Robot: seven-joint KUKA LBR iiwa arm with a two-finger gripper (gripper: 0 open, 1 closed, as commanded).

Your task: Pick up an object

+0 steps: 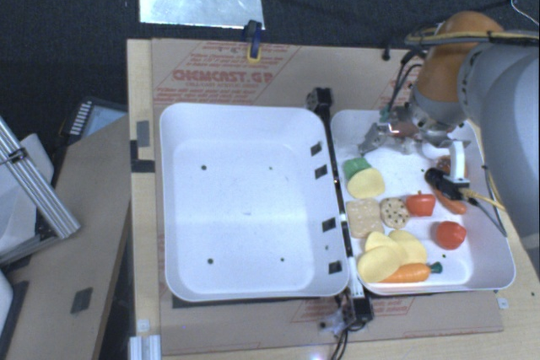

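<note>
Grey arm (498,88) over right bin (498,270); claw (390,133) apparently above green piece (354,167), finger state unclear.

One fixed camera above, slanting down on both white bins (245,206).

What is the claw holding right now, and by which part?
Cannot tell. The claw hangs low over the right bin's far end, just above the green piece, with nothing visible in its grip.

Even, bright overhead light; soft shadows; slightly soft focus; mild glare on bins (245,122).
</note>
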